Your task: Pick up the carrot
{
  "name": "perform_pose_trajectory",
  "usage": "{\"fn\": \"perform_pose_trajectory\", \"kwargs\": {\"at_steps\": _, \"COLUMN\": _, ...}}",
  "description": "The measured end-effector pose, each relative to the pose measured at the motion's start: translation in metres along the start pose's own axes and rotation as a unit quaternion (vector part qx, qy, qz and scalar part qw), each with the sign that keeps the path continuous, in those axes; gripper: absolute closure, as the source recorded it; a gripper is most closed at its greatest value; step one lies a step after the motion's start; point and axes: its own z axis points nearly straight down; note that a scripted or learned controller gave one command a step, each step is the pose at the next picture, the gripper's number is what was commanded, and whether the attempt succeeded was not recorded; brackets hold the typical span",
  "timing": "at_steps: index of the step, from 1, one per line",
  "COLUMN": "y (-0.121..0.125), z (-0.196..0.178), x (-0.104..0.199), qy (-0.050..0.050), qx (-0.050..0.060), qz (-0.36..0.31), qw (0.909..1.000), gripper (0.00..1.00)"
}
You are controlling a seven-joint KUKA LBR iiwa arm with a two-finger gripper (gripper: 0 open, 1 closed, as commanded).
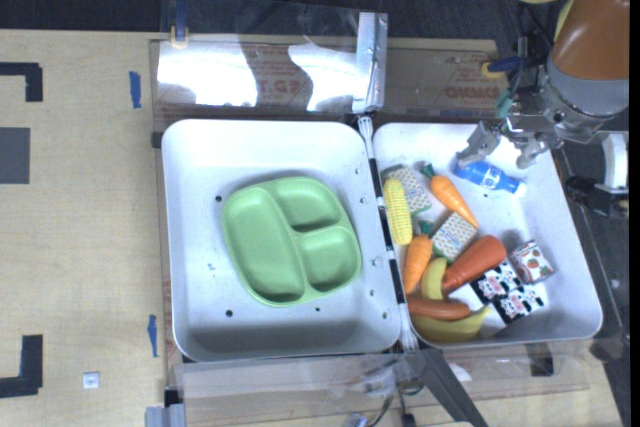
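Several orange vegetables lie in the right bin (pixel 570 215). A small carrot (pixel 453 196) with a green top points toward the bin's middle. A second carrot (pixel 418 263) lies next to the divider, and a larger red-orange one (pixel 475 261) lies slantwise beside it. My gripper (pixel 503 149) hovers over the bin's far right part, above and to the right of the small carrot. Its two fingers (pixel 480 141) stand apart, open, with nothing between them. A blue bottle (pixel 490 178) lies just below the fingertips.
The left bin (pixel 190 215) holds a green sectioned plate (pixel 292 237). In the right bin, a corn cob (pixel 397 211), a banana (pixel 450 323), patterned packets (pixel 452 233) and small boxes (pixel 520 283) crowd around the carrots. A clear panel (pixel 260 65) stands behind the bins.
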Motion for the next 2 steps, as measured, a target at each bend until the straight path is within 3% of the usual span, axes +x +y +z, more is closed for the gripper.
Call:
{"fn": "perform_pose_trajectory", "kwargs": {"at_steps": 1, "y": 0.003, "z": 0.075, "x": 0.018, "qy": 0.000, "qx": -0.001, "qz": -0.038, "qw": 0.9993, "gripper": 0.00}}
{"fn": "perform_pose_trajectory", "kwargs": {"at_steps": 2, "y": 0.002, "z": 0.156, "x": -0.008, "qy": -0.001, "qx": -0.002, "qz": -0.146, "qw": 0.9892, "gripper": 0.00}}
